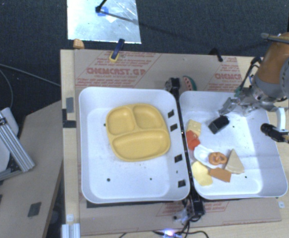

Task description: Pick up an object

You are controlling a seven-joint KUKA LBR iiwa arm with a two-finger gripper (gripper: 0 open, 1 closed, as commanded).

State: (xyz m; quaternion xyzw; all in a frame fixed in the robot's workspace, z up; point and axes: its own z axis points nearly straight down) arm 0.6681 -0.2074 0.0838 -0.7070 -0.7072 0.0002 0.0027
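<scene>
Pale cheese block (pixel 194 128) is lying right of the frame's centre in the right bin (pixel 265 157), down-left of the gripper (pixel 230 105), whose spread I cannot tell.

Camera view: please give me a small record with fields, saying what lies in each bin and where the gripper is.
left bin: one yellow divided plate, three compartments
right bin: small food-like pieces, grouped at its left side
pieces: pretzel on a white piece; beige wedge; red piece
gripper: over the right bin's far part, apart from the pieces
</scene>
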